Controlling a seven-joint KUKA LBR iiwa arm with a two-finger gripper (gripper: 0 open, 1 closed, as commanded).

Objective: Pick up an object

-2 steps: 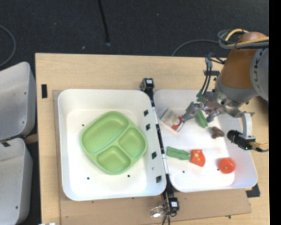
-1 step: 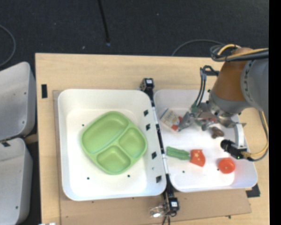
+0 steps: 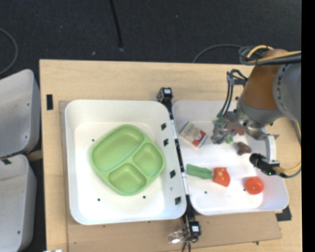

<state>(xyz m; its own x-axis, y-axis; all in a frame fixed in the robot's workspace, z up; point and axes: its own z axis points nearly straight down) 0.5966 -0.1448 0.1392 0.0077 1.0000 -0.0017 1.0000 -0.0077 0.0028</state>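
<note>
The left bin carries a green divided plate at its centre, no concern. In the right bin, a small packet near the left wall looks light and crinkly; take it across its short sides. The green piece and red pieces crowd the front. The gripper hangs mid-bin; whether its tips are apart or together, I cannot tell.
</note>
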